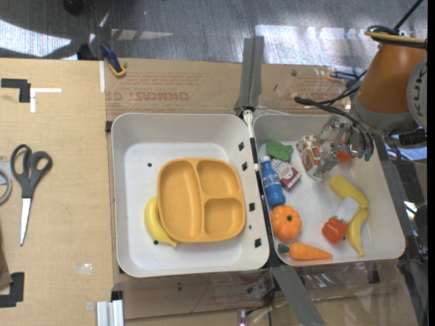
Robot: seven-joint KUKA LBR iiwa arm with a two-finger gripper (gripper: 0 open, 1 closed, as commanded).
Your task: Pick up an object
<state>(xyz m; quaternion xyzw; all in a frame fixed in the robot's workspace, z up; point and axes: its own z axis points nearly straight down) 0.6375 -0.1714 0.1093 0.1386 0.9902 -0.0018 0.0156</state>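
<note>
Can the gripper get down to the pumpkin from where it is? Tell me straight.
Probably yes. The gripper hangs over the right bin's far end, and the pumpkin lies uncovered nearer the front, its top bare. The blue bottle and carrot crowd its sides, so closing around it may be tight.

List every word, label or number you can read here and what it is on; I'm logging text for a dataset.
Red print on the cardboard strip behind the bins: upside down and too blurred to read.
Label on the blue bottle: too small to read.
Print on the snack packet near the hand: too blurred to read.
</note>
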